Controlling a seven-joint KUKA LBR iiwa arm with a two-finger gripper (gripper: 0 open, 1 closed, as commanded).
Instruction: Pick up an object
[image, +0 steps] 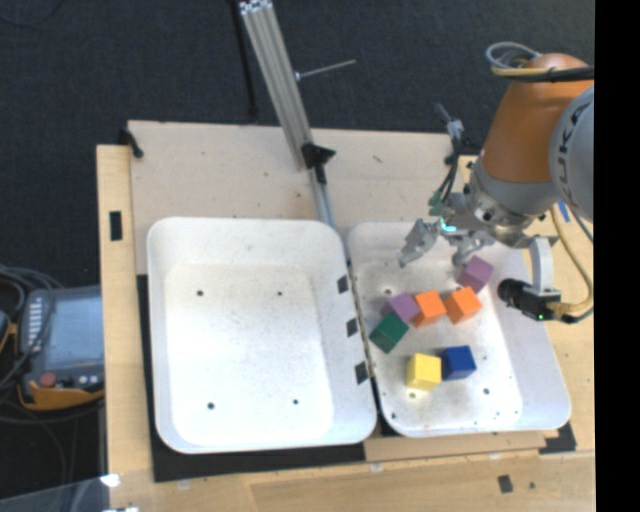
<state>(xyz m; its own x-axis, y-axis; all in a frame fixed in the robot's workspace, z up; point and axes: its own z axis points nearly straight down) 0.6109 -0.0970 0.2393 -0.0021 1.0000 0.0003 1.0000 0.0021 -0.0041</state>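
Several coloured blocks lie in the right bin (530, 400): a purple block (477, 272) farthest back, a second purple block (403, 305), two orange blocks (430, 307) (463, 303), a green block (389, 331), a yellow block (423, 371) and a blue block (458, 361). My gripper (441, 254) hangs over the back of this bin, open, its fingers spread wide. The right fingertip is just above the far purple block. Nothing sits between the fingers.
The left bin (250, 330) stands beside the right one. A slanted metal rail (285, 85) runs down to the gap between the bins. A black cable plug (520, 294) hangs at the right bin's right side.
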